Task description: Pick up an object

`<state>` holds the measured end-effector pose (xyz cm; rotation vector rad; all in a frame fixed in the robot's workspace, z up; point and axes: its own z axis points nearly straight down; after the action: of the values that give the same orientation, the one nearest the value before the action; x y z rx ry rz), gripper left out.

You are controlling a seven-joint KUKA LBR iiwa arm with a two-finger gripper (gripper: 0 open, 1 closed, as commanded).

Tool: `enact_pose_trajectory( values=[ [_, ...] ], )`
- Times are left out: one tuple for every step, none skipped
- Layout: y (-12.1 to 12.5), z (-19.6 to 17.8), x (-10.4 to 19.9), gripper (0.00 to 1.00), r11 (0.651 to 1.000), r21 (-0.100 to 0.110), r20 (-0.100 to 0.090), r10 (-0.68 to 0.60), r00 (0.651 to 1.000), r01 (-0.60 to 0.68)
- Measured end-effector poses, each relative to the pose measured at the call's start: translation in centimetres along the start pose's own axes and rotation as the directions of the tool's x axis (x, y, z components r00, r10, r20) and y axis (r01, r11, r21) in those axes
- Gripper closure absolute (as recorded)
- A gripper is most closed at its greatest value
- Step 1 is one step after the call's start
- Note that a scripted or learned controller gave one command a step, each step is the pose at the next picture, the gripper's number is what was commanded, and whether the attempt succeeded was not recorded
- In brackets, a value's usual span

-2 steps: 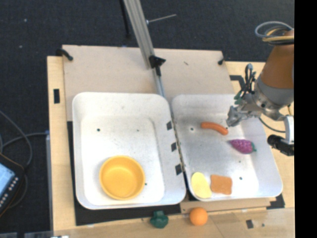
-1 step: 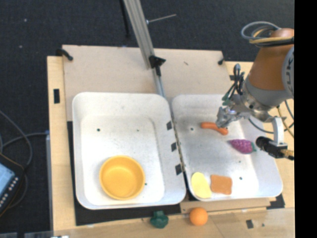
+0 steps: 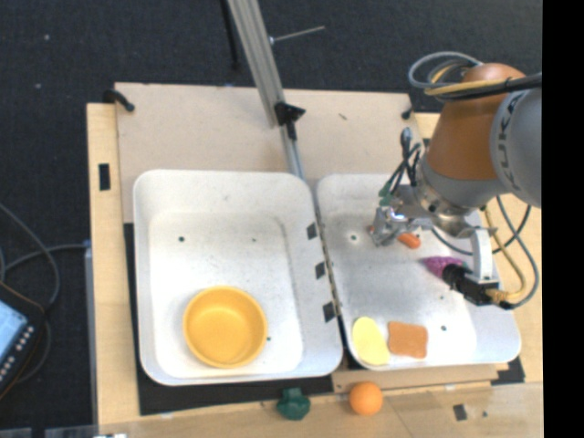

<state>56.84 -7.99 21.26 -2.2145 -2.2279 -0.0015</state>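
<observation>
My gripper [image 3: 391,227] hangs low over the upper middle of the right bin [image 3: 347,203], below the grey and orange arm. A small orange piece [image 3: 411,240] lies right against the gripper's lower right side; whether it is gripped is unclear. A purple object [image 3: 441,265] rests a little further right, near the black cable fitting. Along the bin's front edge lie a pale yellow piece [image 3: 369,340] and an orange block [image 3: 408,339] side by side. In the left bin [image 3: 160,199] sits a yellow bowl [image 3: 224,326] at the front.
An orange ball [image 3: 365,398] and a small green object [image 3: 293,404] lie on the bench in front of the bins. A slanted metal rail [image 3: 265,67] runs down to the gap between the bins. Cables loop around the arm's wrist at the right.
</observation>
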Motion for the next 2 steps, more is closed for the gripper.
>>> enact_pose_trajectory(
  values=[
    [-1.4,-1.3,4.3,1.0,1.0,-0.001,-0.001,-0.001,1.0,0.001],
    [-2.9,-2.7,9.1,1.0,1.0,0.001,0.0,0.003,1.0,-0.003]
  ],
)
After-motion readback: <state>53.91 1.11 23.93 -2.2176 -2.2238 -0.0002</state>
